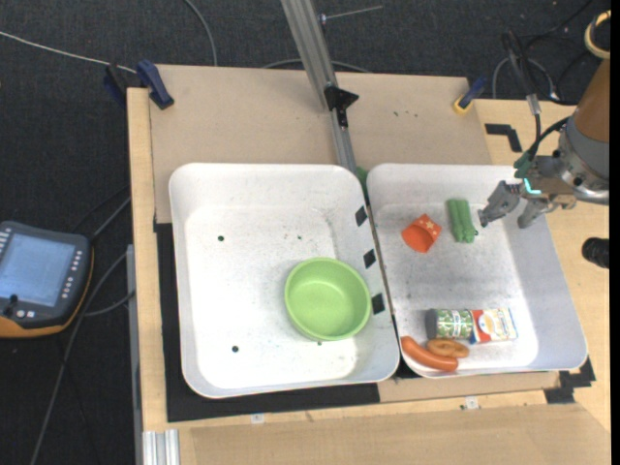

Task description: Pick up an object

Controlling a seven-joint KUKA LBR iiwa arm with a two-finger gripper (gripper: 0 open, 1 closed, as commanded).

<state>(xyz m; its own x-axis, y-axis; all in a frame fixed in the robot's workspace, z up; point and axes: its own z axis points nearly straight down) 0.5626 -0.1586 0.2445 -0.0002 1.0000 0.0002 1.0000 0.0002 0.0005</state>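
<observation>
Bench (291, 114) bears two white bins. Left bin (242, 201): green bowl (327, 299). Right bin (542, 289): orange cup (421, 233), green block (461, 220), carton (472, 325), hot dog (431, 353). Gripper (515, 207) hangs over the right bin's far right part, fingers spread, nothing between them.

Reaches in from the right edge, wrist angled down and leftward, end effector (514, 206) hanging low with fingers (497, 204) spread apart, nothing between them.
</observation>
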